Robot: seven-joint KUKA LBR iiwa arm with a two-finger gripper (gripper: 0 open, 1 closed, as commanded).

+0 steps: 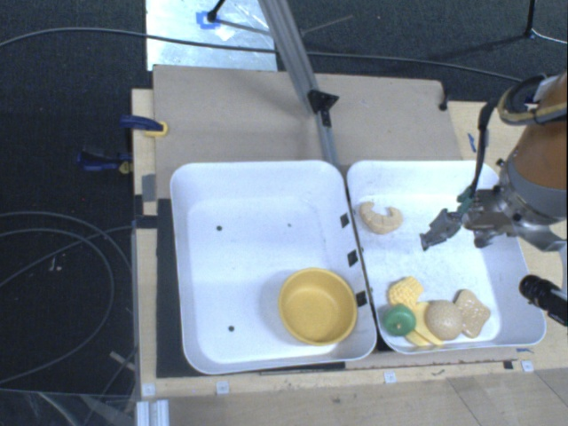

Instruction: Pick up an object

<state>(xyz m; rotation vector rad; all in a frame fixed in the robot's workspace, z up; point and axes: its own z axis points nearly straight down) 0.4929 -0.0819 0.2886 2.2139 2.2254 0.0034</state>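
The gripper [437, 232] hangs above the right bin [497, 185], reaching in from the right edge. It sits over bare bin floor, roughly level with the croissant-shaped piece [380, 217], which lies apart from it to the left near the divider. You cannot tell from this angle whether the pincer is spread or pressed together; nothing shows between its tips, so treat it as carrying nothing.

Candidate objects sit in two places. In the right bin, a cluster occupies the near end: a yellow waffled piece [406, 290], a green round piece [398, 321], a pale rounded piece [443, 319] and a tan biscuit-like piece [472, 311]. These touch or overlap one another. In the left bin [222, 193], a yellow bowl [318, 305] stands alone near the front right corner.

To do the pick well:

1. Choose the croissant-shaped piece. It lies alone, with clear floor around it, so the fingers likely meet no neighbour on descent.
2. Centre the pincer over the thick middle of the curve, not over a tapered end.
3. Align the fingers across the narrow width of the piece.
4. Descend until the tips reach the bin floor beside the piece, then close.
5. Lift straight up and confirm that the piece rides between the fingers.

Avoid the clustered pieces first; a grip there probably nudges adjacent items and slips.
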